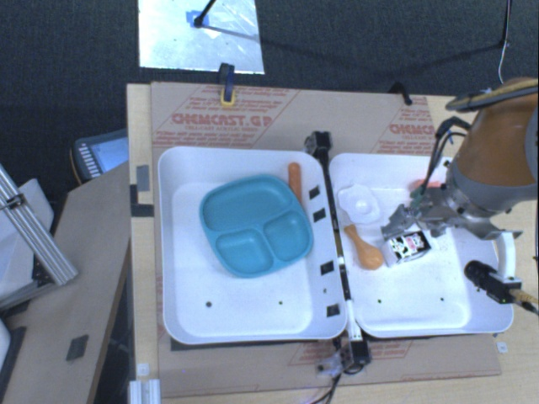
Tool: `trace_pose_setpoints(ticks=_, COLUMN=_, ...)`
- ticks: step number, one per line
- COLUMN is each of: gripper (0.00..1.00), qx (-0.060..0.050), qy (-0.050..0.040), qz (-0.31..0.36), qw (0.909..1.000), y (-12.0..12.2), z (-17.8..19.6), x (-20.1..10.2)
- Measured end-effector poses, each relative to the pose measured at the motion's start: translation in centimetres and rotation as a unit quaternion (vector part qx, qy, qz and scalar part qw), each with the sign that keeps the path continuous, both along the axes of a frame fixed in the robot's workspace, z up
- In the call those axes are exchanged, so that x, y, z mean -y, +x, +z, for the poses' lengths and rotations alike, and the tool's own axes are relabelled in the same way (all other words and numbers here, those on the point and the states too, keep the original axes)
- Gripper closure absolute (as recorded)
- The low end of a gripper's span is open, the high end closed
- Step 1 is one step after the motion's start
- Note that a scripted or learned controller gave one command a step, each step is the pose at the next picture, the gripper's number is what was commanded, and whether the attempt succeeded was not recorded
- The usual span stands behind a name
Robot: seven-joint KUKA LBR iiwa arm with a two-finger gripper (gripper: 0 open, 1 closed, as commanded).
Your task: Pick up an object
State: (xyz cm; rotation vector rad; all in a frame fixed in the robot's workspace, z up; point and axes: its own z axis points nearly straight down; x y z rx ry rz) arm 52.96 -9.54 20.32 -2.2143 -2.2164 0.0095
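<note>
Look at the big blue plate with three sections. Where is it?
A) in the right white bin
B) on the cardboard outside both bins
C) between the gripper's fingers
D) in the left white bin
D: the blue divided plate lies flat in the left bin, with an orange carrot-like stick at its upper right edge, away from the gripper over the right bin.

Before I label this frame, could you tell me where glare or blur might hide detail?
In the camera view, the reflective sheet beyond the bench glares bright, and the clear cup nearly washes out against the right bin. The gripper looks soft and grainy, so its fine shape is hard to read. The blue plate in the left bin is evenly lit with crisp edges.
</note>
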Motion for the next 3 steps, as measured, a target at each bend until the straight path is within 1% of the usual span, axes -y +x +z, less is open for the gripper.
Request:
trace_pose_setpoints(ticks=1, gripper=0.0, qx=0.006, qy=-0.0009, qz=0.001, qw=1.0, y=0.3, z=0.5, x=0.0)
trace_pose_setpoints(ticks=2, gripper=0.0, qx=0.003, qy=-0.0006, qz=0.0, qw=1.0, y=-0.2, z=-5.3, x=0.8)
trace_pose_setpoints(ticks=3, gripper=0.0, qx=0.008, qy=-0.0025, qz=-0.001, qw=1.0, y=0.0, z=-9.1, x=1.0)
